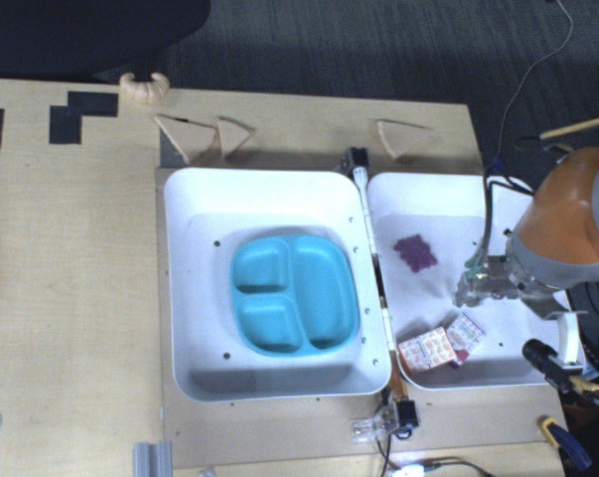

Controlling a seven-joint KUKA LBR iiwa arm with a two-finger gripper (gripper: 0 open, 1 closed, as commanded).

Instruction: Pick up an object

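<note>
Fingers point(475, 288) just above patterned packets point(440, 344), purple object point(415, 252) well left.

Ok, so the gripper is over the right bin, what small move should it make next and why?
Probably a short drop toward the small patterned packets just below it in the view. The gripper hangs above the right bin with nothing seen between its fingers, and those packets lie nearer than the purple object.

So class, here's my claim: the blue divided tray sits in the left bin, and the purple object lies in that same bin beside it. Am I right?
Not quite. The blue divided tray is in the left bin, but the purple object lies in the right bin, as the camera view shows.
</note>
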